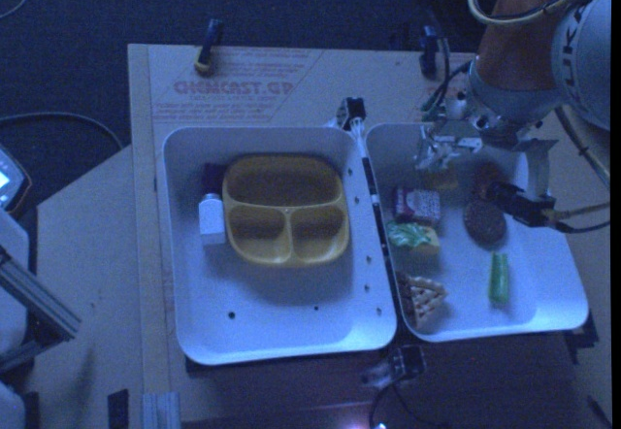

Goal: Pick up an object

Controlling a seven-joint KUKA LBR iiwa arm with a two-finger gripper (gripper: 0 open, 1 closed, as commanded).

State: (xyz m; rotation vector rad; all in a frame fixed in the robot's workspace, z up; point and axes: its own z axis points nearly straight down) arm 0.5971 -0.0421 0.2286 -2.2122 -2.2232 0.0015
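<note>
Grey arm's pincer (439, 153) low over the right shallow white bin (553, 306) – grip state unclear, near a round brown cookie (483, 220), yellow divided plastic plate (285, 209) in the left white bin (194, 320)

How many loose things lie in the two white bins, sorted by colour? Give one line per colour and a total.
Yellow: 2, the divided tray and the yellow-green packet
White: 1, the small bottle
Red: 1, the carton
Brown: 1, the round cookie
Green: 1, the stick
Tan: 1, the waffle piece
Total: 7
</note>
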